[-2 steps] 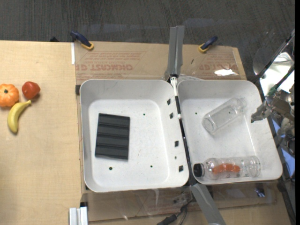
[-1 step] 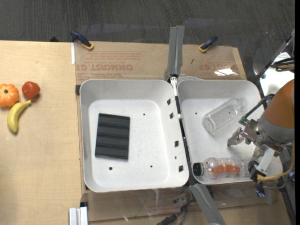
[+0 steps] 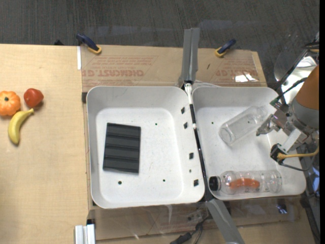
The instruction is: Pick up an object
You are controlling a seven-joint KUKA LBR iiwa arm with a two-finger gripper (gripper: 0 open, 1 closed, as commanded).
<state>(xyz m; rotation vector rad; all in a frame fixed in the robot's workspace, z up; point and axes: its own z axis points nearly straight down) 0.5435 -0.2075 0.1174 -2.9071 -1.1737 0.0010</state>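
A clear plastic cup [image 3: 241,126] lies on its side in the right bin [image 3: 213,101], its mouth toward the left. My gripper [image 3: 267,125] is at the cup's right end, touching or nearly touching it, and reaches in from the right edge below the grey and orange wrist [image 3: 307,103]. Whether the cup sits in its grasp cannot be made out. A clear bottle [image 3: 246,182] with a black cap and orange contents lies along the right bin's front wall. A black ridged block [image 3: 122,148] lies flat in the left bin [image 3: 94,136].
A divider wall [image 3: 192,131] separates the two bins. On the wooden table to the left lie a banana [image 3: 16,126], an orange fruit [image 3: 8,103] and a red fruit [image 3: 33,97]. Cardboard with two clamps [image 3: 89,43] lies behind the bins. A yellow-tipped cable [image 3: 284,155] hangs by the wrist.
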